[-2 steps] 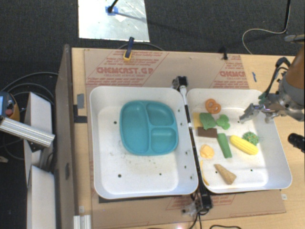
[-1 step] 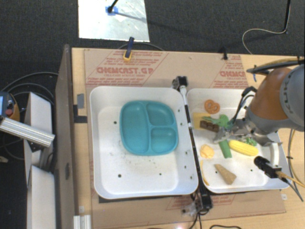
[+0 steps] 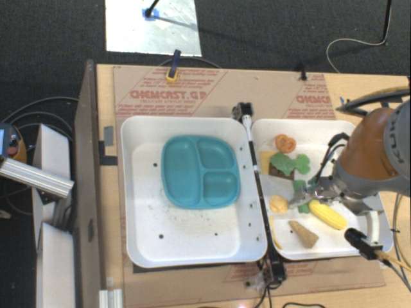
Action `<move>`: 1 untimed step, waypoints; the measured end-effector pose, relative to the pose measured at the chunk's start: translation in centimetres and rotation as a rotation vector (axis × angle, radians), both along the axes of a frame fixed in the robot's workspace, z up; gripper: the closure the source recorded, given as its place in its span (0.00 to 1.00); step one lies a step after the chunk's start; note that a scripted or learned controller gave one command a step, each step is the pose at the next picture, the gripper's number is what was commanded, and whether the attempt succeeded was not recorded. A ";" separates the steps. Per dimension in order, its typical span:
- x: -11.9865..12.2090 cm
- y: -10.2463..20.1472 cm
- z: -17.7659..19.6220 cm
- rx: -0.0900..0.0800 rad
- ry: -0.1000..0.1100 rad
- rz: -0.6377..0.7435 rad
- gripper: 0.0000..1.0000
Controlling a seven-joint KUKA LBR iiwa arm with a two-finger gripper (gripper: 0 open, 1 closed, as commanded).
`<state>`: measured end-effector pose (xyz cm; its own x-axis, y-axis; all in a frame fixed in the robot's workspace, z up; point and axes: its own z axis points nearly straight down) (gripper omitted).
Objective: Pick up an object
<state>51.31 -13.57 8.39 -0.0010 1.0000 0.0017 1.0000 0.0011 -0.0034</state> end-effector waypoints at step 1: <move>0.3 -0.1 1.1 -0.003 -0.008 0.001 1.00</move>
